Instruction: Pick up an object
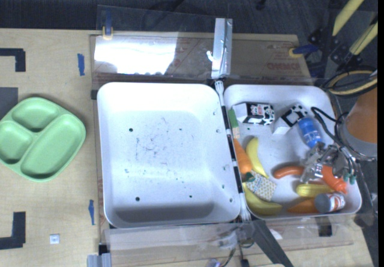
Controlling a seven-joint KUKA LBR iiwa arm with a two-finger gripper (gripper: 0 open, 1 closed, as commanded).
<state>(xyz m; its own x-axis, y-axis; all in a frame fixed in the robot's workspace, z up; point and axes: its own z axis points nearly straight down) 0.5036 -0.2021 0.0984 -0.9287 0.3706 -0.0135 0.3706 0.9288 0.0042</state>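
Observation:
The right bin (282, 93) holds a jumble of items. Among them are a yellow banana (255, 155), an orange carrot (242, 162), a red sausage (288, 171), a blue bottle (309, 131) and a black-and-white box (259, 113). My gripper (314, 167) hangs low over the bin's right side, just right of the sausage and below the bottle. It is above a small yellow piece (311, 189) and beside an orange-red item (336, 183). The metal parts and cables blur together there.
The left bin (162, 152) lies beside the right one. A green divided plate (39, 138) sits on the bench at far left. A second banana (261, 203), a patterned piece (262, 186) and a grey cylinder (324, 203) crowd the right bin's front edge.

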